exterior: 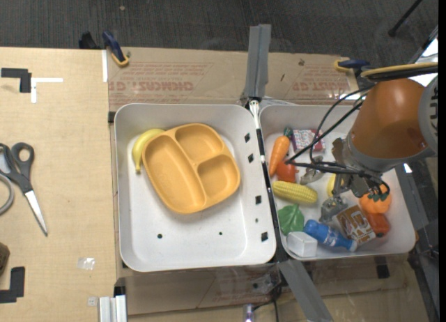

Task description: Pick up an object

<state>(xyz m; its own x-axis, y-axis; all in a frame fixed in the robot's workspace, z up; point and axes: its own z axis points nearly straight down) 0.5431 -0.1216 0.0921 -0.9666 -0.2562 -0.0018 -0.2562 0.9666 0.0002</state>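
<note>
The arm is reaching in from the right, its orange band [387, 122] hanging large over the right bin [401, 244]. Below it, the gripper [339, 195] is sitting low among the toys near the middle of that bin; whether it is open or closed is impossible to tell from here, and nothing can be seen held in it.

The right bin is packed. A toy carrot [279, 152] is lying tilted near the divider, with a corn cob [294, 191] just below it and a green piece [291, 217] under that. A blue bottle with a white cap [317, 237] is lying along the front wall, right beside a small printed box [357, 224]. A little orange pumpkin [376, 201] is sitting just right of the gripper, and a pink-and-white packet [304, 138] is resting near the back wall.

In the left bin [139, 244], a yellow-orange divided plate [191, 167] is lying at a slant, with a banana [143, 145] tucked against its upper left edge.

Out on the tabletop [63, 174], a pair of scissors [26, 181] is lying well to the left of both bins.
</note>
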